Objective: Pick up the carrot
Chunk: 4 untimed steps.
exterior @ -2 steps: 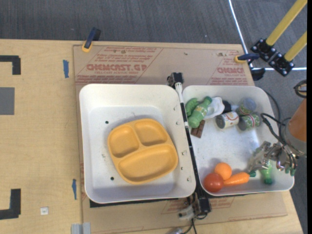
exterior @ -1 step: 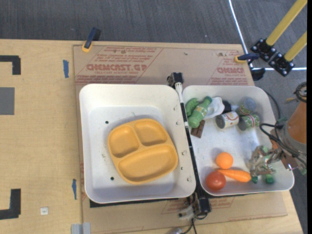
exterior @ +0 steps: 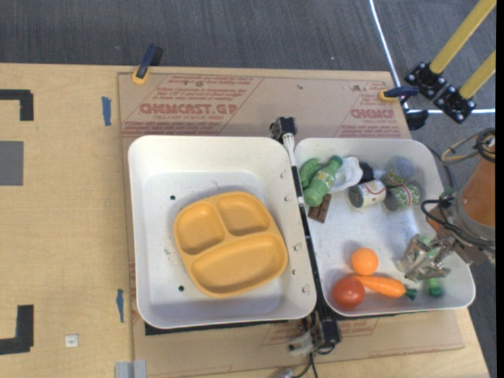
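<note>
From the fixed camera above the surface, two white bins sit side by side. The left bin (exterior: 150, 172) holds a yellow divided plate (exterior: 230, 242). The right bin (exterior: 461, 290) holds the clutter: green toys (exterior: 319, 178) and a small can (exterior: 367, 194) near its far edge, and along its near edge an orange ball (exterior: 364, 261), a tomato (exterior: 348, 291) and the carrot (exterior: 380, 286).

The carrot lies flat on the bin floor near the front wall. Its long axis runs roughly left to right, dipping slightly toward the near edge at the right. The green stub is at the right end, the narrower orange end at the left, touching or just beside the tomato. The ball sits just behind it.

The gripper (exterior: 426, 262) hangs low over the right side of the same bin, near the carrot's green end but apart from it. Its metal jaws are a tangle at this angle; whether they are spread or pressed together I cannot tell, and nothing shows between them.

The carrot looks like a light, stiff plastic toy with a smooth, likely slippery skin. I would take it across the thick middle, jaws closing square to the long axis, clear of the tomato and ball. The taper could let it squirt out if gripped near an end.
</note>
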Available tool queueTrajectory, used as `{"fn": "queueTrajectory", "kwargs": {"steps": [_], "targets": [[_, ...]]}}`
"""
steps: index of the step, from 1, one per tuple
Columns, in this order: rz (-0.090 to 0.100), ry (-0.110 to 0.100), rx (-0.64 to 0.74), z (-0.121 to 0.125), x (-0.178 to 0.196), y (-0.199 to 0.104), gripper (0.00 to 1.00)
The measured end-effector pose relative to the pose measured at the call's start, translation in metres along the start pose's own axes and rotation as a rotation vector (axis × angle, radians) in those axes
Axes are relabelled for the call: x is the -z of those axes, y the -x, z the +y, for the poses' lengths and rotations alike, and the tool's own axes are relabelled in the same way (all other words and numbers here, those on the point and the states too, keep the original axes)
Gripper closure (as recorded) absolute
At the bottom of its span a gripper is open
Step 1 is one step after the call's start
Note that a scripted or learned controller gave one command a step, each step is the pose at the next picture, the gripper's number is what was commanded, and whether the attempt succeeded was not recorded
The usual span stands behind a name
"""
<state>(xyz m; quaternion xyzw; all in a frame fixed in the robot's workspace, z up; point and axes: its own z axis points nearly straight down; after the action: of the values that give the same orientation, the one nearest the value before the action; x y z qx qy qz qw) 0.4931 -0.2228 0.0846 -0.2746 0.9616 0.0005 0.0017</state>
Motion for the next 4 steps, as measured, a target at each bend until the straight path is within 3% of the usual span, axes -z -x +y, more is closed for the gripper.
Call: {"fn": "queueTrajectory", "kwargs": {"steps": [1, 2, 3, 4], "targets": [[0.000, 0.000, 0.168, 0.003, 0.000, -0.004, 1.00], [0.000, 0.000, 0.223, 0.004, 0.000, -0.006, 1.00], [-0.001, -0.002, -0.159, -0.005, 0.036, 0.008, 1.00], [0.001, 0.002, 0.164, 0.001, 0.000, -0.001, 1.00]]}}
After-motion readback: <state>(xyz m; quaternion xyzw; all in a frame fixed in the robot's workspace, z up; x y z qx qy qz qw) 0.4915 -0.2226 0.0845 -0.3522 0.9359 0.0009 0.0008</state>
